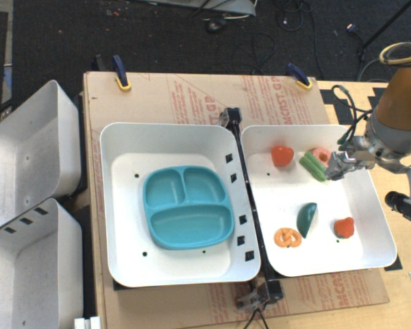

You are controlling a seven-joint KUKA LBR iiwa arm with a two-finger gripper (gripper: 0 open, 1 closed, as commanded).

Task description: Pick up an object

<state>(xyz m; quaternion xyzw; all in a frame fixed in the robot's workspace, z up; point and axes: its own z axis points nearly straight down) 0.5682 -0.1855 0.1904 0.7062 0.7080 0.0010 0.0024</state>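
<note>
Two shallow white bins sit side by side on the desk [192,91], a brown board held by yellow-and-blue clamps [121,74] at its far edge. The left bin [116,184] holds a teal divided plate [188,207] with three compartments, lying flat near its middle. The right bin [370,252] holds the loose items. The grey arm with its orange band [401,101] reaches in over the right bin's far right edge, and the gripper [337,166] is low over that bin's far right part. Its fingers are small and dark against the wrist, and I cannot tell whether they are spread or pressed together, nor whether anything sits between them.

Just beside the fingers, on the side toward the left bin, lies a green stick-shaped piece [312,166], tilted, with a small pink object [320,154] touching or nearly touching it at its far end. Beyond these, further from the fingers toward the divider, rests a red-orange rounded object [282,155]. Nearer the camera than the fingers, well apart from them, a dark green leaf-shaped piece [305,218] lies tilted in the middle of the bin floor. An orange pretzel-shaped object [287,238] lies just beside its near end. A red rounded object [344,227] sits almost straight toward the camera from the fingers, near the bin's right wall.

Two more white bins [34,142] stand tilted off the desk's left side.
</note>
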